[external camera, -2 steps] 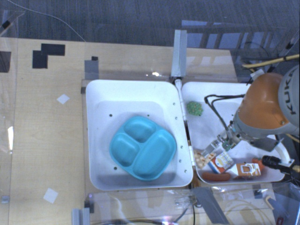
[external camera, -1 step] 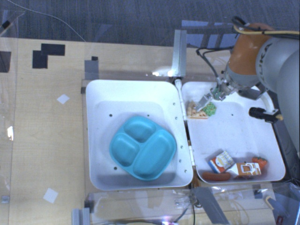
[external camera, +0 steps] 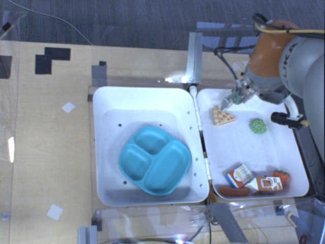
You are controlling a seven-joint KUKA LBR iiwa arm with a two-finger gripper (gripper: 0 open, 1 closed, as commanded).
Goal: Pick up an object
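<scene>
Overhead slanted view of the bench with two shallow white bins side by side. The left bin (external camera: 101, 136) carries a blue divided plate (external camera: 155, 159), lying flat near the middle of its floor and well apart from the arm. The right bin (external camera: 299, 161) holds the candidate objects: a tan waffle-patterned wedge (external camera: 223, 116) toward the far left of the floor, a green knobbly ball (external camera: 258, 126) just to its right, and, gathered along the near wall, a small white carton (external camera: 240, 175), a red sausage (external camera: 233, 191), an orange-and-white box (external camera: 268, 184) and a small red-orange piece (external camera: 282, 176) at the box's right end. The arm enters from the right, its grey link and orange band above the far right corner, so that the gripper (external camera: 237, 96) hangs over the far part of the right bin, just beyond the wedge. Whether its pincer is wide or narrow cannot be told at this size, and nothing is seen between its tips. Judged from this placement, the wedge is the nearest target; being flat and low, it would probably offer little edge to grasp, whereas the ball may roll if nudged.
</scene>
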